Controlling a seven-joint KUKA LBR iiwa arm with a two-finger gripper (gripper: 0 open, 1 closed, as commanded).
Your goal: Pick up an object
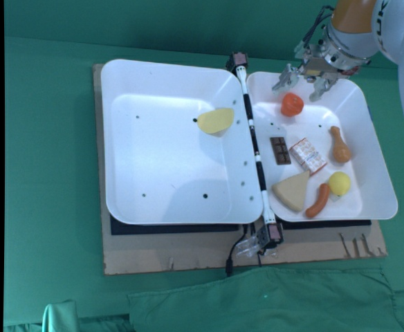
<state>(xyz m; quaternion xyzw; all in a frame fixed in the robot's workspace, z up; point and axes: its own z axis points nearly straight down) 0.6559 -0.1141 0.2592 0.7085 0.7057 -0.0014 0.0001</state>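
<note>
My gripper [304,83] hangs over the far end of the right bin [375,185], fingers spread open and nothing between them. A red-orange tomato [292,104] lies just below and slightly left of the fingertips, apart from them. Further down the right bin lie a chocolate bar [280,150], a red-and-white box [307,155], a drumstick [339,144], a cheese wedge [293,190], a lemon [339,183] and a sausage [318,200]. A yellow chip-like piece [216,120] rests in the left bin [140,199].
A black-and-white divider bar [254,147] runs between the two bins. Both bins sit on a cardboard sheet [140,254] over green cloth. The arm comes in from the upper right corner.
</note>
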